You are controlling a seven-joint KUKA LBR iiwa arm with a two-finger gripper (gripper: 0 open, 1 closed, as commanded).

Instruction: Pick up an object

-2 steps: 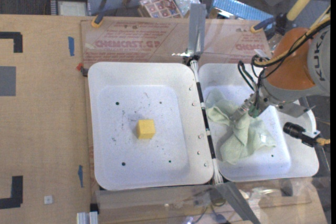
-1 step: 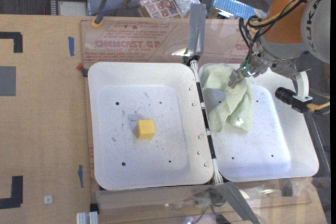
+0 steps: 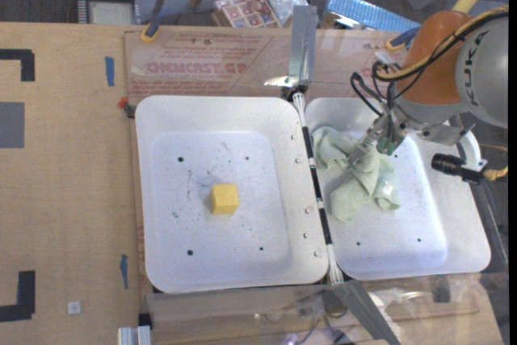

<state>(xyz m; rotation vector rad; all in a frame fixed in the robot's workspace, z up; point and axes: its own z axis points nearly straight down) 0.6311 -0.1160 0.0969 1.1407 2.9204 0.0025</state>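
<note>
On a wooden bench crowded at the back with boxes and cables, two shallow white bins sit side by side. In the right bin, a pale green cloth lies crumpled near the wall it shares with the left bin, one fold trailing toward the middle (soft, limp, likely to sag when lifted). The gripper presses down at the cloth's upper edge, its fingers narrow and apparently pinching a ridge of fabric, though the grasp looks shallow. The pick appears to be at the closing stage; the next move calls for a straight lift. A small yellow cube rests alone in the left bin.
</note>
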